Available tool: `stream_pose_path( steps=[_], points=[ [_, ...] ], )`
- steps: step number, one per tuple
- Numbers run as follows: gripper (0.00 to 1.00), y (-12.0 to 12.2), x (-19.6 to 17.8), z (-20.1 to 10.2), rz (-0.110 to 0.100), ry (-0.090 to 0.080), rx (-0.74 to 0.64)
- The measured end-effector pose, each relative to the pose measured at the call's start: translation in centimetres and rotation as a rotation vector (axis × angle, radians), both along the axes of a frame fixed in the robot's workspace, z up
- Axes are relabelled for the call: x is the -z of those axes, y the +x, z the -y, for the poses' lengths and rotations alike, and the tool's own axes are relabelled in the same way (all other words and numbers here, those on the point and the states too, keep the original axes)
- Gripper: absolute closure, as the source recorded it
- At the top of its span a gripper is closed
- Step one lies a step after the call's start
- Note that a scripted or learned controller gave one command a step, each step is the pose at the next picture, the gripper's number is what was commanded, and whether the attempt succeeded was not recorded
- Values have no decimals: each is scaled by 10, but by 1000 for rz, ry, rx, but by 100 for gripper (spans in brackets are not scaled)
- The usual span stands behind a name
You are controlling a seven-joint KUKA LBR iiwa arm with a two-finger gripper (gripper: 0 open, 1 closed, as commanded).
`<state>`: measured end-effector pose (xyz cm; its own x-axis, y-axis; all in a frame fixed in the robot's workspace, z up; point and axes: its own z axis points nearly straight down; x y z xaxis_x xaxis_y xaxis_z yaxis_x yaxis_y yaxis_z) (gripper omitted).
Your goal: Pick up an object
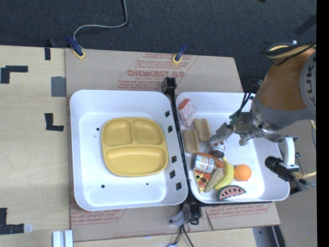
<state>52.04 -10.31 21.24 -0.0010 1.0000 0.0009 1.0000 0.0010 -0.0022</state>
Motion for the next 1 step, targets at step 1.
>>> stream_pose_path(
  steps=[1],
  points=[
    [0, 26, 126, 21, 6, -2, 1]
  ],
)
